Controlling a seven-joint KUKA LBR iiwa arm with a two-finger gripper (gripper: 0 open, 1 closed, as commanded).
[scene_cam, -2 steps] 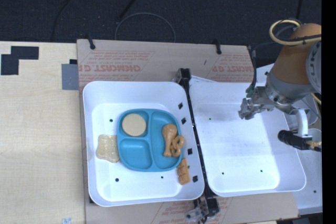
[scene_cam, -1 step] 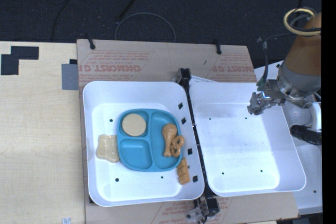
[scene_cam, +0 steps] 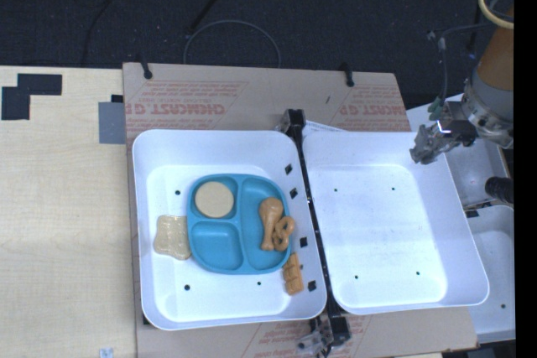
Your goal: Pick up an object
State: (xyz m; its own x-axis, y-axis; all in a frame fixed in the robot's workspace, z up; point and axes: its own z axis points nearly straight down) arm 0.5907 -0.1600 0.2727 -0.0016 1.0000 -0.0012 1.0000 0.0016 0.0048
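Objects for picking are gathered in the left bin (scene_cam: 155,172). A blue divided tray (scene_cam: 237,224) lies flat on that bin's floor. A round tan disc (scene_cam: 213,199) sits in the tray's upper left compartment, and a tan pretzel-like piece (scene_cam: 275,224) lies in its right compartment. A pale beige flat piece (scene_cam: 172,236) rests on the bin floor, touching the tray's left edge. A small orange-brown piece (scene_cam: 293,273) lies just beside the tray's lower right corner, near the divider between the bins. The right bin (scene_cam: 394,230) is seen beside it. The gripper (scene_cam: 426,147) hangs over the upper right corner of the right bin, well apart from every object. Nothing is seen between its fingers; whether they are apart or together cannot be told. Both bins rest on a cardboard sheet (scene_cam: 252,101).
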